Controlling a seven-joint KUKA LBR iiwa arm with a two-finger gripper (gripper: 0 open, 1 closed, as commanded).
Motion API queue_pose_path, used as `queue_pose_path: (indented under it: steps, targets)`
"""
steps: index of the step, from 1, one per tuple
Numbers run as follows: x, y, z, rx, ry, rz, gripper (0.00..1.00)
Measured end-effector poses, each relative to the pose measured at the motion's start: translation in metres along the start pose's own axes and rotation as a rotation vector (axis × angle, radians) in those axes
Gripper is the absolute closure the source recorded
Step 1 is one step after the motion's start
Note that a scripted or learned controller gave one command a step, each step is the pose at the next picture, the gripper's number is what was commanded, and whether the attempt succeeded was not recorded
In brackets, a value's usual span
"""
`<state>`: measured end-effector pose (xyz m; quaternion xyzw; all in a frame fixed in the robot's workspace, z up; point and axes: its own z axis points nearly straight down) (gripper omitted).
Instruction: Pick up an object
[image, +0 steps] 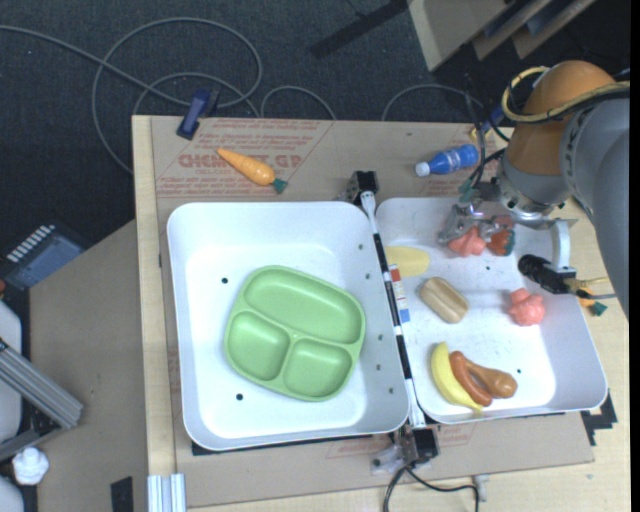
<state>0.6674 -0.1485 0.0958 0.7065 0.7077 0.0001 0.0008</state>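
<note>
My gripper (481, 226) is down at the far end of the right bin (575, 390), reaching in from the right. A salmon-red toy (464, 243) lies directly under it, showing on both sides of the gripper tip. Whether the toy is gripped I cannot tell. Also in this bin are a yellow piece (409, 262) by the left wall, a tan bread roll (443, 300), a pink lump (527, 307), a banana (448, 376) and a brown sausage (487, 379) lying against the banana.
The left bin (195, 240) holds a green divided plate (293, 332). Outside the bins on the board lie a toy carrot (248, 166) and a blue bottle (448, 161). A blue clip (196, 113) sits at the board's far edge.
</note>
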Motion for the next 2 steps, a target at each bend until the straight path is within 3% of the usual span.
queue_pose_path:
  steps: [1,2]
  targets:
    - [0.070,0.001,-0.092,-0.005,0.002,-0.001,1.00]
    - [0.101,-0.036,-0.089,0.003,0.002,0.000,1.00]
